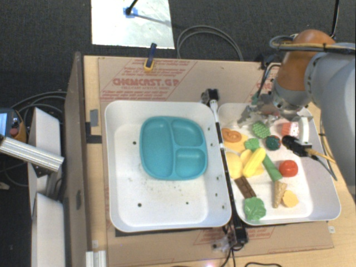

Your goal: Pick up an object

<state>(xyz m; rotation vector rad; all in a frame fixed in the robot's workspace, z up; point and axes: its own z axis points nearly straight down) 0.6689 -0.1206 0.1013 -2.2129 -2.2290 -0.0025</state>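
In the camera view, two shallow white bins are seen side by side on the worktop (167, 77). The left bin (119, 166) carries a teal divided plate (172, 148). The right bin (322, 199) carries a heap of toy food: an orange slice (231, 135), a ridged green piece (260, 130), a dark green round piece (272, 143), a yellow banana-like piece (254, 161), a long green piece (272, 168), a red tomato-like piece (288, 168), a brown bar (244, 187), a broccoli-like piece (254, 208) and a cone-shaped piece (278, 193).

The arm is seen reaching in from the right, with the gripper (261, 111) placed over the far end of the right bin. Nothing can be made out between its fingers, and whether it is released or clenched cannot be told from this slant.

The ridged green piece is judged the nearest object: it lies just beside the gripper, on the near side, toward the lower edge of the view. Its long axis appears to run obliquely, from upper left to lower right. The orange slice lies further left, and the rest of the heap lies further toward the near rim. A short downward move with a slight shift toward the near side is judged to be needed.
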